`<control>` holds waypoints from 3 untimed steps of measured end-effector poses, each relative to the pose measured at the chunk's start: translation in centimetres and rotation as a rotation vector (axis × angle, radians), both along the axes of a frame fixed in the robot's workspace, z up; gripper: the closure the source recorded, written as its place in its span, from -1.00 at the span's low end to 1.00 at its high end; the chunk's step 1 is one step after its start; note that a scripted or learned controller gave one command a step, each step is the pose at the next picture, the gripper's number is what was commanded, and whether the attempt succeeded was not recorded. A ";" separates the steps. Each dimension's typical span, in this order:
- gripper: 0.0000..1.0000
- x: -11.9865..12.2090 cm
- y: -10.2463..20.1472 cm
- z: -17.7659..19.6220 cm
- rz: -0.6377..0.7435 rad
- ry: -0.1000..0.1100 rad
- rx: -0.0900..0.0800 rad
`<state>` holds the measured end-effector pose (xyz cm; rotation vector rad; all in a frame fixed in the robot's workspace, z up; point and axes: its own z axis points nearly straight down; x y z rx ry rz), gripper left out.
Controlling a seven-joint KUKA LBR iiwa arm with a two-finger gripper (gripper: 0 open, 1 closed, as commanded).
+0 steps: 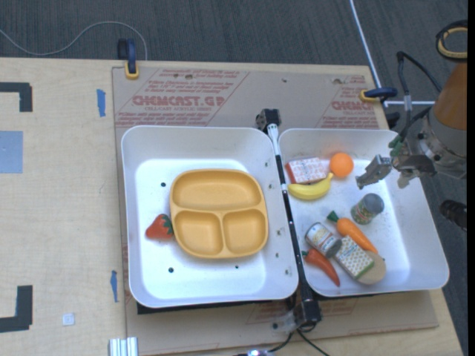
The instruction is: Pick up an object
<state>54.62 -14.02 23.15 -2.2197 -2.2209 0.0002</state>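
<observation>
My gripper (388,175) hangs over the back right part of the right bin (423,232), open, with nothing between its fingers. Just below it stands a small grey-lidded jar (367,208). An orange ball (341,165) lies to the gripper's left, beside a banana (309,189) and a red and white packet (305,169). Toward the front lie a carrot (355,233), a small can (322,238), a red chili pepper (323,265) and a speckled block (359,262).
The left bin (141,199) holds a yellow divided plate (220,212) and a strawberry (159,228) at the plate's left. A black clamp (268,119) sits at the back between the bins. Cables hang near the arm at the right.
</observation>
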 end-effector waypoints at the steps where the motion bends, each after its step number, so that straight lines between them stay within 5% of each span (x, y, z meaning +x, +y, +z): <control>1: -1.00 0.5 -1.2 -13.6 0.000 -0.004 -0.002; 2: 1.00 0.5 -1.3 -12.6 -0.001 -0.006 -0.003; 3: -1.00 0.5 -1.3 -12.6 -0.001 -0.005 -0.003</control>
